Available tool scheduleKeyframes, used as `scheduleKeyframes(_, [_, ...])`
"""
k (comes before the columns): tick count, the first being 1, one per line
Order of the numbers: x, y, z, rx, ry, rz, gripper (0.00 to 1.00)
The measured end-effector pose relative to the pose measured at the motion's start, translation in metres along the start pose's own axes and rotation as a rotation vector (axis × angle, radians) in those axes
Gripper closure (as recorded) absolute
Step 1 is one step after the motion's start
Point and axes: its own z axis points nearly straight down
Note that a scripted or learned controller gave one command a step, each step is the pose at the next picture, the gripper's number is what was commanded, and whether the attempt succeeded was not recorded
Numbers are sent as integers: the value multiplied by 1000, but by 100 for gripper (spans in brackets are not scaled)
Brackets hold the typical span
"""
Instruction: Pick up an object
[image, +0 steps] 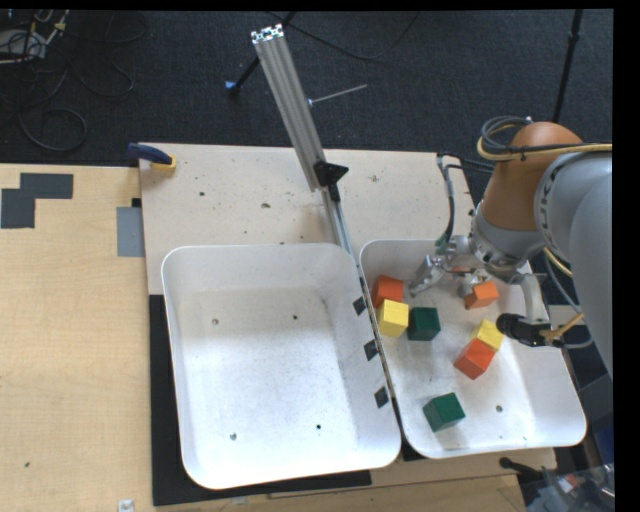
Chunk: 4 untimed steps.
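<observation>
Item: gripper (448, 268), low over the far end of the right bin (560, 420); jaws' opening cannot be told, nothing seen held. Candidates: orange block (389, 291) touching yellow block (394, 318), green block (424, 323) just beside; small orange block (482, 294) near the wrist. Advice: choose a lone block, descend squarely. Surroundings: left bin (200, 262), pale tabletop (230, 200), dark floor with cables.
</observation>
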Motion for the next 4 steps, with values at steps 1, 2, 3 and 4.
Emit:
scheduleKeyframes(1, [-1, 1, -13, -4, -1, 1, 100])
scheduleKeyframes(2, [4, -7, -66, -10, -1, 3, 100])
scheduleKeyframes(3, [0, -9, -129, -11, -2, 2, 100])
scheduleKeyframes(4, [-1, -9, -183, -11, -2, 2, 100])
